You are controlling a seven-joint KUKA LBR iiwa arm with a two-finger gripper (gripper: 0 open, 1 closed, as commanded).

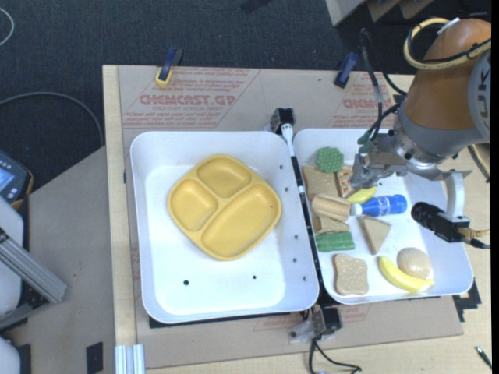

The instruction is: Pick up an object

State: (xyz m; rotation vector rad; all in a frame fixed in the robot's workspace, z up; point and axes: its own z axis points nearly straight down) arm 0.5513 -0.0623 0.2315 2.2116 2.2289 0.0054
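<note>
Gripper (363,179) low over right bin (460,275) at frame right, grip state unclear, blue bottle (381,206) just below it, yellow divided plate (224,206) in left bin (148,232).

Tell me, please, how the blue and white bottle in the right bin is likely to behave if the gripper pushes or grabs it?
The bottle lies on its side and looks round, so a push would probably roll it. Its smooth surface may slip between fingers. Packed between the bread wedge and the gripper, it would likely nudge its neighbours.
</note>
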